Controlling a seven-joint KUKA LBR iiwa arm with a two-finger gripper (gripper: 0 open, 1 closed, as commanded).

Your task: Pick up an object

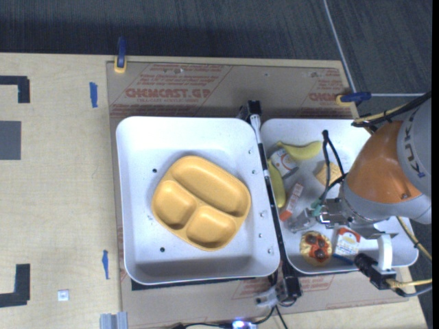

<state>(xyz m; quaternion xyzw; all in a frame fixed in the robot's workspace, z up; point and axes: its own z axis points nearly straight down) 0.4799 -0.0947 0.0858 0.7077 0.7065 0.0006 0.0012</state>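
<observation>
**Yellow tray and cluttered bin under the arm**

Yellow, three-compartment tray (200,201) lies in the bin (130,184) well left of the gripper (317,213). The gripper sits low in the right bin (405,256); whether it grips anything cannot be told. Banana (302,149) beyond it; orange packet (315,247) and small carton (346,242) just beside it, nearer the camera.

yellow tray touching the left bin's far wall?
Apart. The camera view shows bare white floor between the yellow tray and the far wall of the left bin.
</observation>
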